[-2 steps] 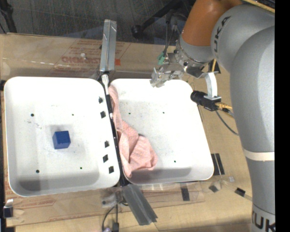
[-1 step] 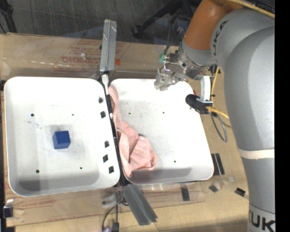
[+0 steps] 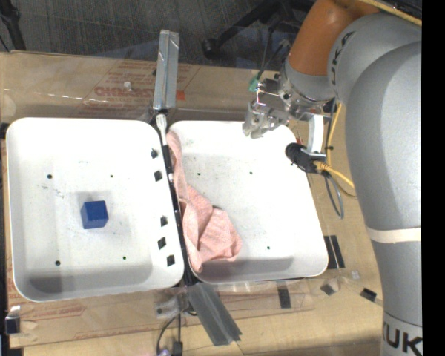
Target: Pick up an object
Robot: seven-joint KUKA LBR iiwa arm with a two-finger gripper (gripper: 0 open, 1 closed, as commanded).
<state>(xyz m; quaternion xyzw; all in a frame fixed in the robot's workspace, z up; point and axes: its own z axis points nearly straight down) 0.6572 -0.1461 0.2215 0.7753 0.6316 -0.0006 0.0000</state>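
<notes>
White letters "KU" [image 3: 399, 338] readable at the near right, on the grey arm [image 3: 389, 124], cut off by the frame edge. Faint red print [image 3: 126, 87] across the brown bench board [image 3: 81, 80] at the far side, behind the left bin [image 3: 15, 199], too washed out to read. No legible text, numbers or signs elsewhere.
</notes>
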